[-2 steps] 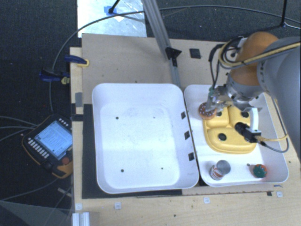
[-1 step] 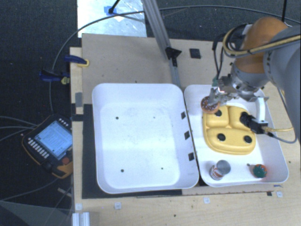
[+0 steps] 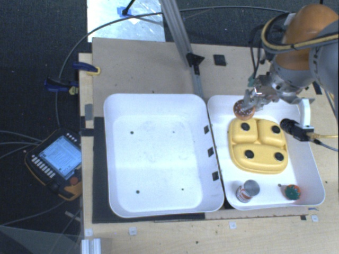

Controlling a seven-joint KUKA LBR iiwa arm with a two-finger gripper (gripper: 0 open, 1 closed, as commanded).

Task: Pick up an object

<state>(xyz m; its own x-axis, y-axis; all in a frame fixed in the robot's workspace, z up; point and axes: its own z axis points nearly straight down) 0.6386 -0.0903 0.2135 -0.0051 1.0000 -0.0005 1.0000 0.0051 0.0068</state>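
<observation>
One gripper over right bin, fingers pinching small brown obj above yellow tray.

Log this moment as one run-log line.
arm: over right bin | gripper: at small brown object, far edge of yellow tray | grasp: unconfirmed | also in right bin: small can, green ball

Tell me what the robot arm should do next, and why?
Probably lift straight up a little. The gripper sits low at the far end of the right bin, right at a small brownish thing beside the yellow block. Whether it has a hold cannot be seen, and a short lift would likely show that.
</observation>
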